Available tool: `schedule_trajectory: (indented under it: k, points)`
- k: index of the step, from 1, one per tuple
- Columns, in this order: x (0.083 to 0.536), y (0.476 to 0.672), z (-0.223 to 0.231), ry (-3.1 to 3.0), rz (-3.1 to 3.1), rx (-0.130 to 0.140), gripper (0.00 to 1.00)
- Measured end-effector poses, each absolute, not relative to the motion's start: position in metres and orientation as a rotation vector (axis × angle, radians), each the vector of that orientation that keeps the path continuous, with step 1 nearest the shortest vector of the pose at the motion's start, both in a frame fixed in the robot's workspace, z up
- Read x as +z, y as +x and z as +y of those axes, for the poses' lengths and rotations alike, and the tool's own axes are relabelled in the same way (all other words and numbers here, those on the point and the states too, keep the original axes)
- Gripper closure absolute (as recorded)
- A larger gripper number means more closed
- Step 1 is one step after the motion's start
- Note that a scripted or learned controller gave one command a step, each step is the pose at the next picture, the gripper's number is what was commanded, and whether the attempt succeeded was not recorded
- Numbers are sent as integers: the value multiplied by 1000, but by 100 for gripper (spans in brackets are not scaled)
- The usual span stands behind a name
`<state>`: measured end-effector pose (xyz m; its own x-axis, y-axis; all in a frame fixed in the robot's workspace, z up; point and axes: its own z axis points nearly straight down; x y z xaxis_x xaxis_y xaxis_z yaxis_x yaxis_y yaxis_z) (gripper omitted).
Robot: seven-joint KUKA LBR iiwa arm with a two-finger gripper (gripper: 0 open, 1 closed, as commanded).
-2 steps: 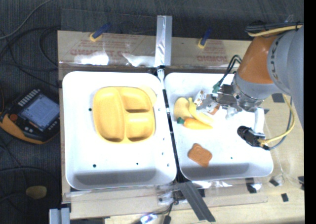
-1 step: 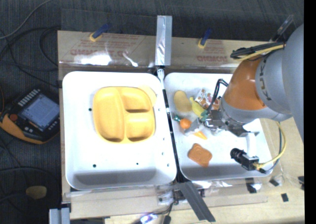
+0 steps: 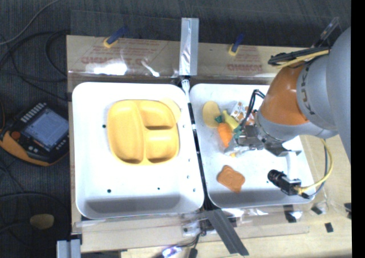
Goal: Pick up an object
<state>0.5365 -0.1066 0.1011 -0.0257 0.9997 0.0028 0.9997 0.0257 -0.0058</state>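
In the right bin (image 3: 259,197) my gripper (image 3: 240,137) reaches in from the right and hangs low over a cluster of small toys. An orange carrot (image 3: 225,134) lies just left of it, close to its tip. A pale yellow round piece (image 3: 210,111) and a small green and yellow piece (image 3: 229,119) lie behind the carrot. An orange-brown bread-like piece (image 3: 231,178) rests nearer the bin's front, apart from the gripper.
The left bin (image 3: 91,194) holds a yellow divided tray (image 3: 142,131). A metal divider (image 3: 194,137) separates the two bins. The arm's grey and orange body (image 3: 296,106) covers the right bin's back right part.
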Motion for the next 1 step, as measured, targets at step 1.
schedule_trajectory:
  k: [1]
  points:
    - [98, 558, -121, -2303, -2130, 6, 100]
